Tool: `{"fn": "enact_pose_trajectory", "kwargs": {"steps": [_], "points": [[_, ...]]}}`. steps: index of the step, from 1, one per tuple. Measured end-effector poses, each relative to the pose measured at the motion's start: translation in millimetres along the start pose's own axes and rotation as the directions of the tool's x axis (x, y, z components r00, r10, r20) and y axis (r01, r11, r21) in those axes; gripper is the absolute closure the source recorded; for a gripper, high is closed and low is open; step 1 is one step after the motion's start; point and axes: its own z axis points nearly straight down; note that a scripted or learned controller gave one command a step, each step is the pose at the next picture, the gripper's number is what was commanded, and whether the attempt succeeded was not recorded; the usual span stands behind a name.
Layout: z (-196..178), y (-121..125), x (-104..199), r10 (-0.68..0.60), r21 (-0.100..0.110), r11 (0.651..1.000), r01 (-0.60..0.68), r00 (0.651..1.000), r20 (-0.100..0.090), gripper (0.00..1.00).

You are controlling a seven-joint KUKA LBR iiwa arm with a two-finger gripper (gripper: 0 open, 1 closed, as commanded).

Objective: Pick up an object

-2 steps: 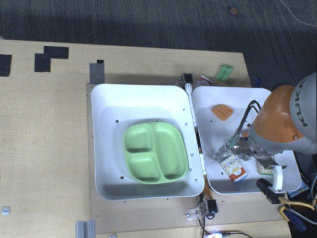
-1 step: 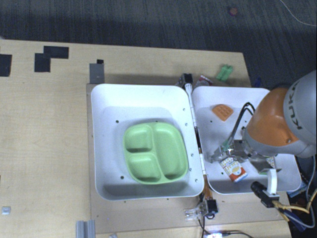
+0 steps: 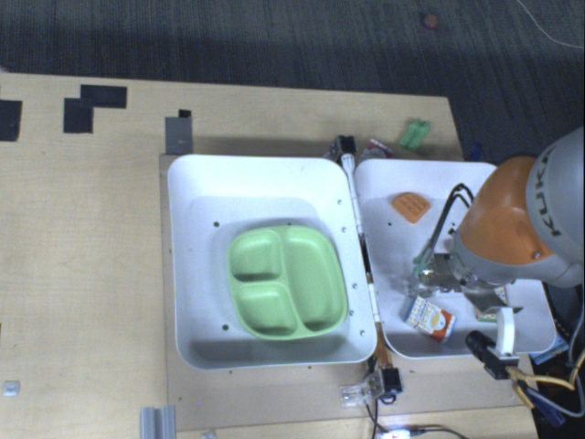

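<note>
The gripper (image 3: 430, 282) hangs low in the right bin (image 3: 384, 190), just above a small carton (image 3: 428, 318); finger state unclear.

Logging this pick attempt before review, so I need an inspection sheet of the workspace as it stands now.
Surface: wooden bench bearing two white bins side by side.
Job's things: green divided tray in the left bin; orange piece and small carton in the right bin.
Clutter: green item on the bench behind the right bin.
Grippers: gripper low in the right bin, just above the carton; finger state unclear.
Cables: black cable looping from the wrist; wires at the bench's near right corner.
Surroundings: dark carpet.
</note>
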Motion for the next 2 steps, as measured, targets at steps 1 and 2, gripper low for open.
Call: {"fn": "enact_pose_trajectory", "kwargs": {"steps": [1,2], "points": [[0.1,-0.2,0.0,0.000,0.001,1.000,0.000,1.000,0.000,0.00],[11.6,-3.4,-1.6,0.001,0.011,1.000,-0.001,1.000,-0.003,0.00]]}}
